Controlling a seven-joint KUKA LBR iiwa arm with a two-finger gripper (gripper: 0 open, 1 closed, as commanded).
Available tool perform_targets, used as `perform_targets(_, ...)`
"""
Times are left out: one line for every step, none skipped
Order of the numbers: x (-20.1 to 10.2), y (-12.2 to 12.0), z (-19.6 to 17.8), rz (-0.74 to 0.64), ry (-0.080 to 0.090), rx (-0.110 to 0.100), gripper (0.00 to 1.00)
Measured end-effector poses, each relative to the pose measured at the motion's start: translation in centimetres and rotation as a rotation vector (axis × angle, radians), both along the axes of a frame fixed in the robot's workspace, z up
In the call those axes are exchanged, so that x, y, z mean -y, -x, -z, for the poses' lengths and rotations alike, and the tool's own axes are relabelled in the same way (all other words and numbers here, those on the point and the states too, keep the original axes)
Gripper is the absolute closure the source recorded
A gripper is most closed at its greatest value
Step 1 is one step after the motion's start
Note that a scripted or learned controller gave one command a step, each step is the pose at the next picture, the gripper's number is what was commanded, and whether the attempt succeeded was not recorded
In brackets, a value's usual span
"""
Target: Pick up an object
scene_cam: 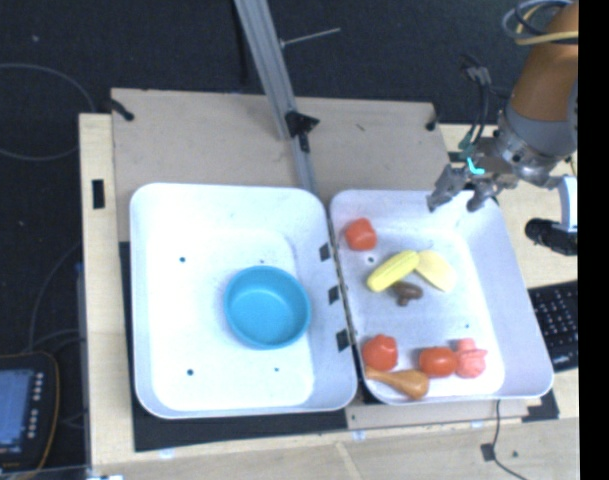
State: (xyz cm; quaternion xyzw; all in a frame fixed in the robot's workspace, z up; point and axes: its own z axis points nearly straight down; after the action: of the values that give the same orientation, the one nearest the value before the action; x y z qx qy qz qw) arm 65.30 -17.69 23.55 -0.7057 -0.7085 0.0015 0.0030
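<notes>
The right bin [504, 268] holds several toy foods: a red tomato-like piece [360, 234] at its back left, a yellow corn cob [392, 270] and a pale yellow piece [436, 269] in the middle, with a small brown item [409, 293] just in front. Along the front lie a red pepper [380, 352], an orange pear-shaped piece [405, 381], a red tomato [437, 361] and a pink piece [470, 360]. My gripper [462, 195] hangs open over the bin's back right corner, nothing between its fingers.
The left bin [184, 228] holds a blue bowl [267, 306]. A slanted metal pole [274, 78] rises behind the bins. A keyboard [556, 318] lies at the right edge, and a small screen [14, 408] at the lower left.
</notes>
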Motion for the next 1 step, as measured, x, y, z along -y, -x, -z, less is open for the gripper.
perform_targets(0.01,-0.18,-0.57,-0.001,0.001,0.009,0.0)
